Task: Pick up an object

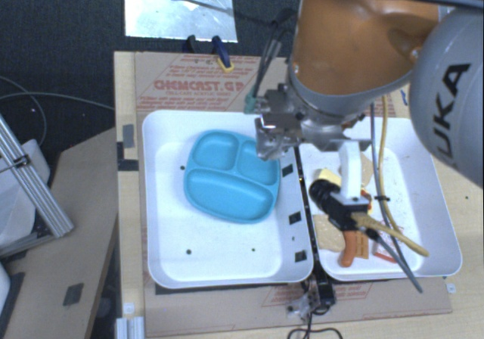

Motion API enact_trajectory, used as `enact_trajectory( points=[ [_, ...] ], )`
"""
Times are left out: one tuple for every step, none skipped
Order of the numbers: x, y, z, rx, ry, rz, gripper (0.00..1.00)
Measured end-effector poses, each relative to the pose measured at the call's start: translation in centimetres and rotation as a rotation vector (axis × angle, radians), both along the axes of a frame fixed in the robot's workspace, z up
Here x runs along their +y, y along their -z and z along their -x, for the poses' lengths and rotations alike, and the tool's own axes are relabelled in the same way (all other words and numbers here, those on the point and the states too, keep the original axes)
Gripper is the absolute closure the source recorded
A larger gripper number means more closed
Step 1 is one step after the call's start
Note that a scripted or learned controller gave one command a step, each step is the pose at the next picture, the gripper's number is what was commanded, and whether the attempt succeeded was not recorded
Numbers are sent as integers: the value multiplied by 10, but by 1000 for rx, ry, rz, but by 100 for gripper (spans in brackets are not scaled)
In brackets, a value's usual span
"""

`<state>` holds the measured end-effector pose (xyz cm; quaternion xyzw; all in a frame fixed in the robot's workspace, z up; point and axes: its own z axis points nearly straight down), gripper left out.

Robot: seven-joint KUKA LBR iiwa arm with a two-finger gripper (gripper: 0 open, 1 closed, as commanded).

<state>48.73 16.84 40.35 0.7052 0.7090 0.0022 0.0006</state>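
Nearest me, at the lower right of the frame, a small orange piece [349, 253] lies in the right bin [445, 235]. Cables partly hide it, so I would not go for that one.

The likelier target is the blue divided plate [227, 182]. It lies flat in the middle of the left bin [162, 201], with its right end close to the wall between the bins. I judge it to be moulded plastic: light, stiff, smooth and probably slippery, but not fragile. Lying flat, it offers no side to pinch. The raised outer rim, or a ridge between compartments, looks like the only hold, and held by one edge it will likely tilt.

The pincer [268, 142] stands at the plate's upper right rim, touching it or just above it; I cannot say which. I cannot tell how far it is open, and I see nothing gripped in it.

Beyond it the arm [355, 35] comes in from the upper right, its orange band bulking above the wrist, which points steeply down near the dividing wall.
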Motion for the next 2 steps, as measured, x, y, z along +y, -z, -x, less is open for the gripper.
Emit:
enact_trajectory(
  points=[
    [0, -11, -1, -2, -5, -1, 100],
    [-43, -3, 0, 2, 8, 2, 100]
  ],
)
